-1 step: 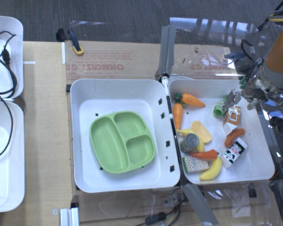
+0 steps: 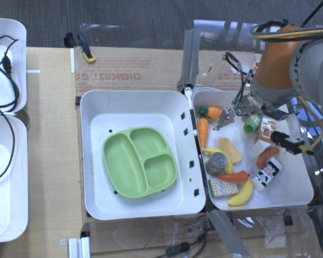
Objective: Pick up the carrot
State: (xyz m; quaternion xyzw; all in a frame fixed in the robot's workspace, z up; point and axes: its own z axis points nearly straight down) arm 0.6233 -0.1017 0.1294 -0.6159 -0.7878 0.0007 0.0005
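Nearest the camera in the right bin [image 2: 299, 195] lie a banana [image 2: 241, 193], a speckled block just left of it, a red pepper [image 2: 234, 176] and a small cow-patterned carton [image 2: 267, 173]. Slightly farther sit a grey can [image 2: 219, 160], a pale yellow piece [image 2: 230, 150] and a sausage [image 2: 267, 155]. The carrot [image 2: 203, 131] lies farther still, lengthwise against the bin's left wall, its green top pointing away from the camera, with another small orange vegetable [image 2: 213, 112] just beyond it. The jaws [image 2: 224, 120] hang just right of the carrot's far end, apparently holding nothing; how wide they stand I cannot tell. To grasp well, I judge they should shift left and a little nearer, centre over the carrot's thick middle, and close across its width rather than along it. The wall crowds one side, so one finger needs room between carrot and wall. The left bin [image 2: 91, 144] holds a green divided plate [image 2: 140, 162].
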